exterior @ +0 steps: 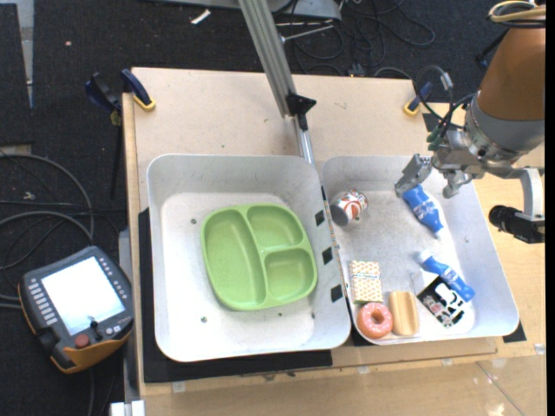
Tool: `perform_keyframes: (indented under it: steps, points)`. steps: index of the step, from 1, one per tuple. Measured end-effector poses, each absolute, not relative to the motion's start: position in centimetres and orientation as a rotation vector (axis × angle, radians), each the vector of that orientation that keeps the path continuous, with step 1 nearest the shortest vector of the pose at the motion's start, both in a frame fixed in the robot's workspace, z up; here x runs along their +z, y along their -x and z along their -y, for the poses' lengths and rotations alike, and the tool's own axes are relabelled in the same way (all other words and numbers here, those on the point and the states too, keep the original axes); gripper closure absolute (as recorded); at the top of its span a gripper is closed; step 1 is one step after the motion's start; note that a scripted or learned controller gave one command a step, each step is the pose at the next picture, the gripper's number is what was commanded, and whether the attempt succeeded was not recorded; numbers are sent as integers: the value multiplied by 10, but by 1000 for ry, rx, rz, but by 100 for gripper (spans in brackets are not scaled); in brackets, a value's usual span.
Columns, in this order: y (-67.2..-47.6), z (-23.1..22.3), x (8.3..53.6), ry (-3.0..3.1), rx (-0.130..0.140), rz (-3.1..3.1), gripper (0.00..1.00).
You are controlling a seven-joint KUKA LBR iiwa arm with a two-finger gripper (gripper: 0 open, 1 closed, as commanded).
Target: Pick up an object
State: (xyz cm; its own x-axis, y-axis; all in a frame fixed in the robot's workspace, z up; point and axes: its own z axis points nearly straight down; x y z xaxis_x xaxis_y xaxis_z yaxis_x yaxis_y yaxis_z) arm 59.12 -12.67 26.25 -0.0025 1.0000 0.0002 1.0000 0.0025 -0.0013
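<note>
I read the gripper (431, 178) at the upper right of the frame, hanging over the upper part of the right bin (494, 258). Its two grey fingers are spread, one toward the left near a point above the bin floor, one toward the right, with nothing between them.

Nearest candidate: a blue packet (424, 208), just below the fingers in the frame. Its long axis runs from upper left to lower right, slanting down the bin. It looks soft and glossy, a pouch rather than a rigid body, with a paler end toward the lower right. Whether a fingertip touches its upper end I cannot tell; the overlap is too tight to read.

My judgement: the coming move turns on this offset. The packet lies slightly below and between the spread fingers, so a short descent should straddle its upper end, closing across the narrow axis.

Other items sit lower in the same bin, well apart from the gripper: a red-and-white ball (350, 205), a checkered wafer (365, 278), a pink doughnut (375, 318), a tan bun (402, 312), a second blue-and-black packet (446, 290).

The left bin (173, 232) holds a green divided tray (258, 256), smooth plastic, three compartments.
</note>
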Motion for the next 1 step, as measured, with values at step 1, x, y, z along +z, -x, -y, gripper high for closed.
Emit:
perform_keyframes:
  steps: [1]
  points:
    - [-592, 127, 263, 2219, 0, 2223, 0]
